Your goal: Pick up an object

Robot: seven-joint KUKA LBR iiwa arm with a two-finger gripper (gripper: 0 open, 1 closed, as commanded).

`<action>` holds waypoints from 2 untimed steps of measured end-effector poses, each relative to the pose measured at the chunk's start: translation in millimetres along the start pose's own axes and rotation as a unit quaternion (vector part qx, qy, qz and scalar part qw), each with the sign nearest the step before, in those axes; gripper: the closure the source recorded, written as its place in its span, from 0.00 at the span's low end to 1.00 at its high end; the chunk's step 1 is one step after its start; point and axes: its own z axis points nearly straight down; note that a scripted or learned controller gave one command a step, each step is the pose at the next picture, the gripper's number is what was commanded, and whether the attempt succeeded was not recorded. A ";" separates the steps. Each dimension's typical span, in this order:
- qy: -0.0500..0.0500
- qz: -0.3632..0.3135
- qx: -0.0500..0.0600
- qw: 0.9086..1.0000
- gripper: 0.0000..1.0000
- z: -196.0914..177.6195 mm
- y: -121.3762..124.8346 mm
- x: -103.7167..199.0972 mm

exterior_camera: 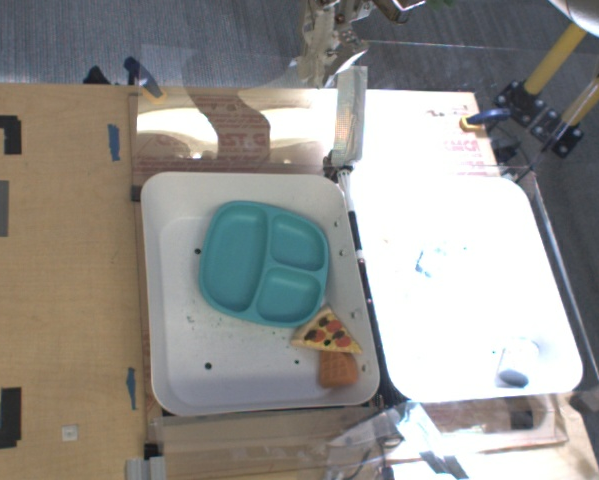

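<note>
A teal divided plate [264, 263] lies in the left bin [169, 368]. A toy pizza slice [328, 333] rests at the plate's lower right corner. A brown bread-like piece [338, 369] touches the slice from below. In the brightly lit right bin [449, 218], a small grey object [514, 376] sits near the front right corner. My gripper [364, 3] hangs at the top edge of the camera view, beyond the far end of the bins and well away from every object. Nothing is visibly held in it.
A raised divider [357, 258] separates the two bins. Brown cardboard [54, 268] covers the bench to the left. Yellow and black fixtures [539, 98] stand at the upper right. Glare washes out much of the right bin.
</note>
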 end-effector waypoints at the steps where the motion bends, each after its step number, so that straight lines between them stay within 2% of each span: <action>1: 0.000 -0.137 0.000 0.991 1.00 0.1 59.7 -29.8; 2: 0.002 -0.201 0.000 0.980 1.00 -1.0 27.5 -14.3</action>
